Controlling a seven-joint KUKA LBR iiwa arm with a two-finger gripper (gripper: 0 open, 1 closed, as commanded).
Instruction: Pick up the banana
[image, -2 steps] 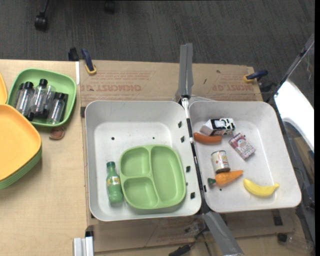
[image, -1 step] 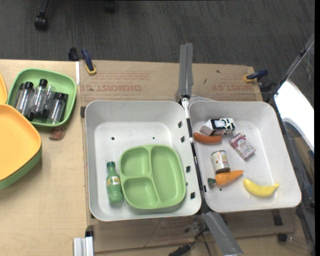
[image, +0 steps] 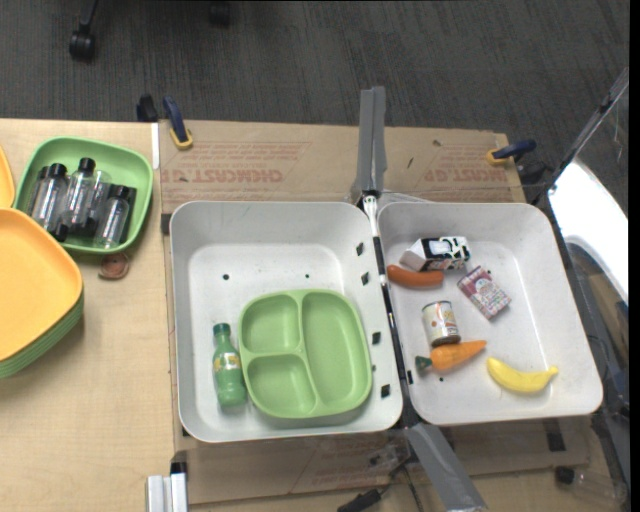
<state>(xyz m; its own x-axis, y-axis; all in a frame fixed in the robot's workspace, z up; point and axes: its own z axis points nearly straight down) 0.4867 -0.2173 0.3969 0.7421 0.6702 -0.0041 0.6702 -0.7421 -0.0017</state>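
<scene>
Seen from above at a slant, the bench (image: 100, 420) carries two shallow white bins side by side. The banana (image: 521, 376) lies on its side in the right bin (image: 560, 260), near that bin's front right corner, its curve opening upward in the picture, with bare white floor all round it. Just to its left lies a carrot (image: 455, 356) with its green top pointing toward the divider between the bins, and just above the carrot stands a small can (image: 440, 322). Farther back in the same bin are a pink packet (image: 484, 292), an orange sausage-like piece (image: 414, 277) and a small black-and-white toy (image: 443, 250) touching or nearly touching it. The left bin (image: 200, 240) holds a green divided tray (image: 303, 352) with three compartments, and a green bottle (image: 228, 365) lies just beside the tray's left edge. On the bench's left side sit a green dish (image: 135, 170) holding several dark-capped vials (image: 80, 200) and a stack of orange plates (image: 35, 290). The gripper's state cannot be told from this picture.
</scene>
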